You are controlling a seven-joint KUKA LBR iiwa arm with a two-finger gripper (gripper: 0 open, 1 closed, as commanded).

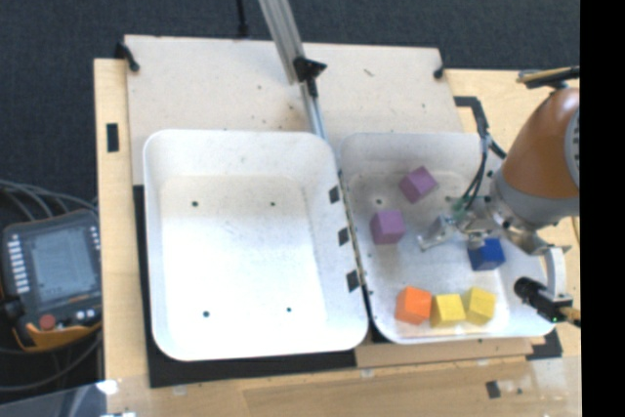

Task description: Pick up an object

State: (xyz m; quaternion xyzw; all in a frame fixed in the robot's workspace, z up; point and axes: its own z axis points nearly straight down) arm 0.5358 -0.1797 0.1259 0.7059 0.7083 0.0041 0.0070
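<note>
The right bin (pixel 359 161) holds several small blocks. Two purple blocks lie in its far half, one (pixel 418 183) further back and one (pixel 388 226) nearer the dividing wall. An orange block (pixel 413 305) and two yellow blocks (pixel 449 310) (pixel 480 305) line up along the near wall. A blue block (pixel 485 255) sits just under the wrist. My gripper (pixel 437 231) hangs low over the middle of the right bin, between the nearer purple block and the blue block, with no block seen in it.
The left bin (pixel 156 210) stands beside the right one, with a shared wall (pixel 347 229) between them. A slanted metal post (pixel 283 15) rises behind the bins. The arm's orange band (pixel 542 151) overhangs the right bin's right edge.
</note>
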